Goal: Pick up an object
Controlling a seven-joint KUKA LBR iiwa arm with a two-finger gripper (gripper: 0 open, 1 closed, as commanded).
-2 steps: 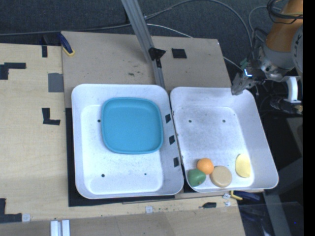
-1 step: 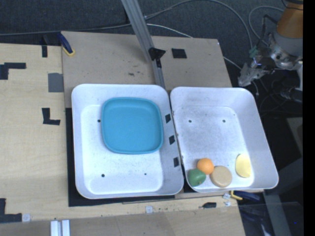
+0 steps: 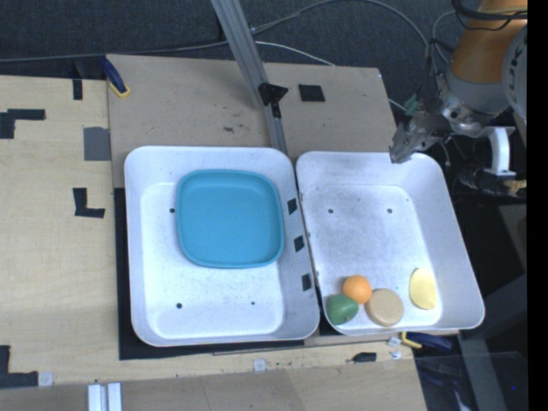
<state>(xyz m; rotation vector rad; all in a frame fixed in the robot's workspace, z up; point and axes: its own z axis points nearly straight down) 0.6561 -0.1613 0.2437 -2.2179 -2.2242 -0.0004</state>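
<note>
Four small objects lie in the near right corner of the right bin [image 3: 377, 221]: an orange ball [image 3: 357, 288], a green piece [image 3: 341, 308], a tan round piece [image 3: 385, 306] and a yellow piece [image 3: 422, 288]. A square blue plate [image 3: 229, 217] rests in the left bin [image 3: 154, 255]. My gripper [image 3: 402, 150] hangs over the far right corner of the right bin, well away from the objects, with nothing visibly held. The arm's orange band [image 3: 488, 45] is at the upper right.
A slanted metal post [image 3: 248, 50] rises behind the gap between the bins. Cables run across the dark floor behind the bench. Black tape marks dot the wooden bench top [image 3: 51, 229] to the left.
</note>
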